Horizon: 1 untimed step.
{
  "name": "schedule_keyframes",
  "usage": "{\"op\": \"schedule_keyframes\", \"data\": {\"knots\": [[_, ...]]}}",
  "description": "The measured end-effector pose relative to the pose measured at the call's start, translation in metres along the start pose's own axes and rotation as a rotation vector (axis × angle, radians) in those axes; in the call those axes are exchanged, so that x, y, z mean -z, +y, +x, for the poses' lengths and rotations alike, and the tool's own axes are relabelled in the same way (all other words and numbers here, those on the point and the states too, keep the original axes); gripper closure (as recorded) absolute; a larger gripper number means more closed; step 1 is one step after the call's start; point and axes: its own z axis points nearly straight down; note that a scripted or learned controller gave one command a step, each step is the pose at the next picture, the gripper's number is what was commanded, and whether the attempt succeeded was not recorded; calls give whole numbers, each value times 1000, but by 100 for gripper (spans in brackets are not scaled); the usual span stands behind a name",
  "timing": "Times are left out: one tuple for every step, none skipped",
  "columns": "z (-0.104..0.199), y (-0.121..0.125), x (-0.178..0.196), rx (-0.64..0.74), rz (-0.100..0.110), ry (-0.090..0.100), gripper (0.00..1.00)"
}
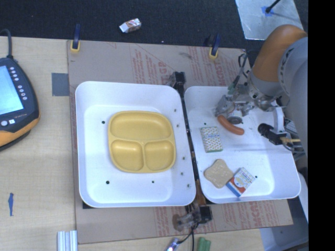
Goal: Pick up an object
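White right bin (pixel 277 184), orange-red hot dog (pixel 231 125) lying slantwise, tool (pixel 232 109) above, grip state unclear

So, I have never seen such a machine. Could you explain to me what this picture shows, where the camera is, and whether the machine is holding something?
The picture comes from one camera fixed above a bench, looking down at a slant. The grey shape with an orange band at the right is a robot arm. At its end is a two-finger gripper, the metal part reaching down into the right bin.

Two shallow white bins sit side by side. The left bin holds a yellow plate with three compartments. The right bin holds a small sausage, a patterned packet, a toast-shaped piece and a small colourful carton.

The gripper is just above the sausage, close to its upper end. I cannot see anything clearly between its fingers, so I would not say that it holds something.

At the left edge lies a control tablet.
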Motion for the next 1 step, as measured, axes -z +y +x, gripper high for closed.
{"op": "schedule_keyframes", "data": {"knots": [[0, 0, 11, 5, 1, 0, 100]]}}
